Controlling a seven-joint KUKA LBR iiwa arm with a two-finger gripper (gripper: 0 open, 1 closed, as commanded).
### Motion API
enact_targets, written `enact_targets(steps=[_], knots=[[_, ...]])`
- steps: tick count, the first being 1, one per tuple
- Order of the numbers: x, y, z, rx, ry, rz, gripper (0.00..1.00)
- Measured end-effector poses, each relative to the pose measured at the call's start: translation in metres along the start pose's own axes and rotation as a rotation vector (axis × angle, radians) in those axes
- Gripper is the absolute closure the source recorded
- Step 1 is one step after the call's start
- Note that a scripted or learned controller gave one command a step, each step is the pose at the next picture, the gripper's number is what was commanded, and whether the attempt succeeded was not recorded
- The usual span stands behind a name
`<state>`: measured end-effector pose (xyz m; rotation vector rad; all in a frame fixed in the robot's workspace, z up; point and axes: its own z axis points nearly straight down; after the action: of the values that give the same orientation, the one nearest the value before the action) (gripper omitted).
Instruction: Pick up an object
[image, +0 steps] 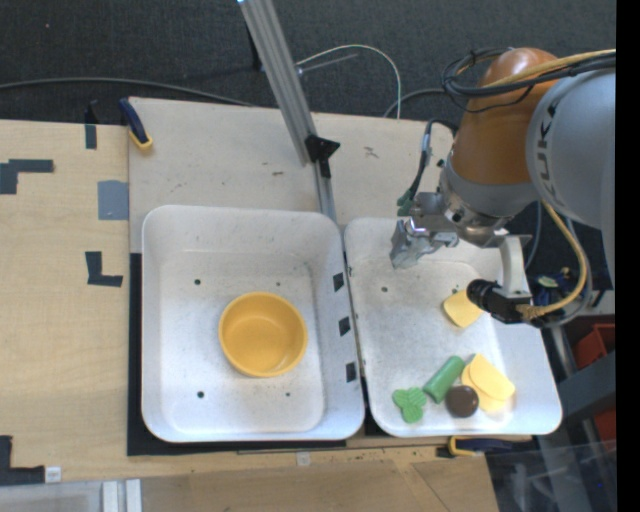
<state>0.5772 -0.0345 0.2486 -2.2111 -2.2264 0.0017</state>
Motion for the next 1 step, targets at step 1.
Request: enact_targets(steps=[1], knots=[[0.0435, -0.0018, 0.0036, -0.001, -0.001, 0.001, 1.0]])
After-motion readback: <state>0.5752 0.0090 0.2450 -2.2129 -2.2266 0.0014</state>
